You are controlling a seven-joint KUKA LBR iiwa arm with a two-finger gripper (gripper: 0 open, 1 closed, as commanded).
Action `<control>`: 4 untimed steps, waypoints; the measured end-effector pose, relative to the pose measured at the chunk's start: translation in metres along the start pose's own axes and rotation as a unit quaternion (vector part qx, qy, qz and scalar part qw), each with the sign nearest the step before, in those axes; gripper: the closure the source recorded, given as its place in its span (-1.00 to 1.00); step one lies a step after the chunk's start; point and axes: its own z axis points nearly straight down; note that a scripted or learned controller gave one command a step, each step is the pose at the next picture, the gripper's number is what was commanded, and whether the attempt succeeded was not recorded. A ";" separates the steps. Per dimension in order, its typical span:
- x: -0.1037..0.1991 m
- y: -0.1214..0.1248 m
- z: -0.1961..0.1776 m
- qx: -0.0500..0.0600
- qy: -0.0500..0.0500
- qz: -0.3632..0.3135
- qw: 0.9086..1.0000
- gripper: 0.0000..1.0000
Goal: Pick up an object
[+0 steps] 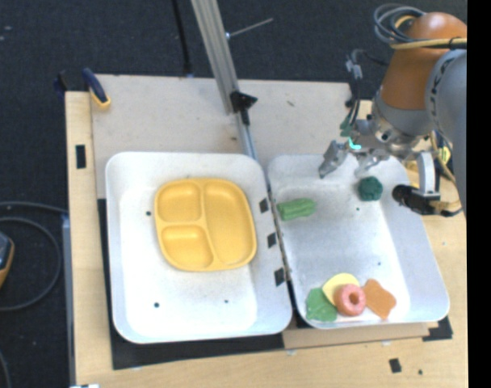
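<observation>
Above the right bin (407, 241), open tool (346, 162)

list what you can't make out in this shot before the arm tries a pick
- Camera view: the pile in the right bin's near corner. The pink ring overlaps the yellow piece, so its shape is partly hidden.
- Camera view: the gripper is small and slightly blurred above the bin's far end; nothing shows between its fingers.
- Camera view: the arm's upper part is cut off by the right edge.
</observation>
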 end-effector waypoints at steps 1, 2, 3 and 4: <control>0.000 0.001 -0.002 -0.002 0.000 0.000 1.000 -1.00; -0.008 -0.001 0.058 0.000 -0.001 0.000 1.000 -1.00; -0.010 0.001 0.104 -0.005 -0.002 0.001 1.000 -1.00; -0.010 0.001 0.093 -0.004 -0.002 0.001 1.000 1.00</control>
